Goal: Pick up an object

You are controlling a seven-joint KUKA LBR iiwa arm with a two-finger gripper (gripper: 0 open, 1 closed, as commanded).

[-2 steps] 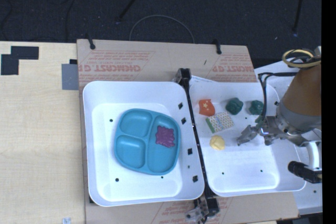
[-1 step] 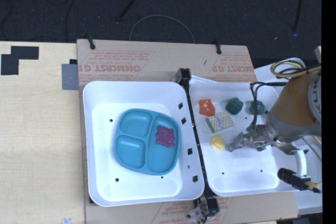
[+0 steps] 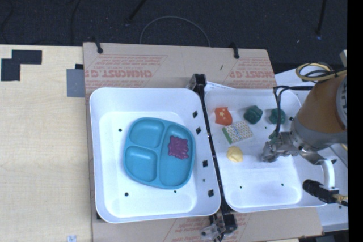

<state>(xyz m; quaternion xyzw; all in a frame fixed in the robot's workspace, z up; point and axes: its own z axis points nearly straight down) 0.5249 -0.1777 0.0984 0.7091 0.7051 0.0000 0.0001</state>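
Observation:
The right bin [image 3: 266,192] holds a red-orange object [image 3: 223,116], a dark green object [image 3: 253,115], a teal object [image 3: 277,116], a checkered pale card-like piece [image 3: 237,132] and a small yellow object [image 3: 235,154]. My gripper [image 3: 271,153] hangs low over the right bin's floor, right of the yellow object and below the teal one. No object shows between its fingers. The orange-banded wrist [image 3: 320,113] rises to its right.
The left bin [image 3: 113,201] carries a blue divided plate [image 3: 157,152] with a purple object [image 3: 178,147] in its right compartment. A black divider [image 3: 207,150] runs between the bins. Cardboard [image 3: 170,68] lies under both. Cables trail at the far right.

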